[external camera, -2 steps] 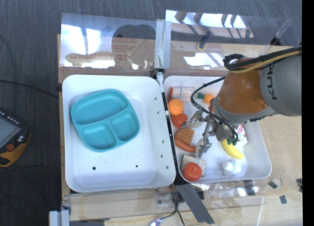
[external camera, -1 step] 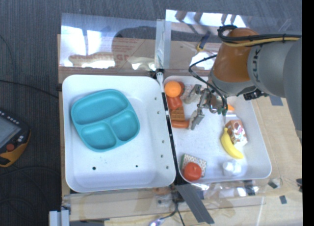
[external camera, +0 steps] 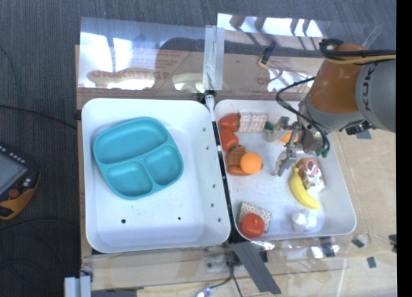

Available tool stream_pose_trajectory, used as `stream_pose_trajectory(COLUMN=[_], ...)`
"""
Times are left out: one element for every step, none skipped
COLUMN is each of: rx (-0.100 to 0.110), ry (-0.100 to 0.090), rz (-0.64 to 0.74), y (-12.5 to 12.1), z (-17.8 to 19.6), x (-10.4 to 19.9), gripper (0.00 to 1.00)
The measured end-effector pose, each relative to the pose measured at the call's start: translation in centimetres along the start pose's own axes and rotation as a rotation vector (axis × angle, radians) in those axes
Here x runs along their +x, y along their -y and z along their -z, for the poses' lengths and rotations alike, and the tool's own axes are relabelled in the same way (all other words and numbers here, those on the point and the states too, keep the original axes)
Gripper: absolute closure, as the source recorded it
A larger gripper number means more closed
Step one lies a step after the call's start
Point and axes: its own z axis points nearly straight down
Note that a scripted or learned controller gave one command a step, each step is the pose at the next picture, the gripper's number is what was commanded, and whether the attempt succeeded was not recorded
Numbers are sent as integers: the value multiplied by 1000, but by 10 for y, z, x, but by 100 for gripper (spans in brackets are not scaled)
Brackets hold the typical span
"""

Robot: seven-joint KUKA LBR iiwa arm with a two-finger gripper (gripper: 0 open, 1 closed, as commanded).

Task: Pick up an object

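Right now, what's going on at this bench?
A grey and orange robot arm reaches in from the right, its gripper down in the right bin among small items, next to a banana and right of an orange ball. Nothing shows between its fingers. The left bin holds a blue divided tray.

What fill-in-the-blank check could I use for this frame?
1. The teal tray lies in the ____ bin.
2. The banana lies in the ____ bin.
3. The tray has ____ compartments.
4. The hand hovers over the ____ bin.

Missing words: left; right; three; right
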Motion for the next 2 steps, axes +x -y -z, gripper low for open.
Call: stream_pose_trajectory(rx=[0, -1], ry=[-1, -1], rz=[54, 41], y=[56, 53], z=[1, 0], x=[38, 24], gripper=[0, 0])
